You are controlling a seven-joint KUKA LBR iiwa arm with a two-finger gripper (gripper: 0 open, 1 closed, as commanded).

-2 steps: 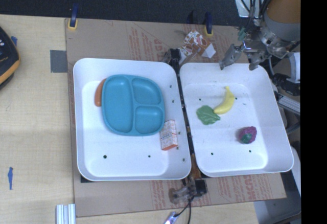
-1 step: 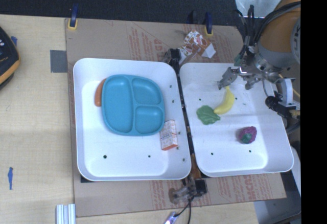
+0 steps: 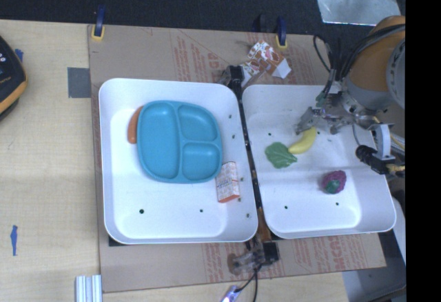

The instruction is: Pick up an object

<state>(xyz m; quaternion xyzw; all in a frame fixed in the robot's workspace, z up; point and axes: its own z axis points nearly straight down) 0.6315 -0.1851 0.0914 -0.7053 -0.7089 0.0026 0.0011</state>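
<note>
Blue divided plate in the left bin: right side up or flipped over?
Right side up. The blue divided plate shows its three recessed compartments facing the camera, lying flat in the left bin.

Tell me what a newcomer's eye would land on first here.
The big blue divided plate in the left bin stands out most, with an orange sausage-like thing at its left edge. In the right bin, the gripper hangs just above a yellow banana, beside a green leaf-like toy and a purple toy.
</note>
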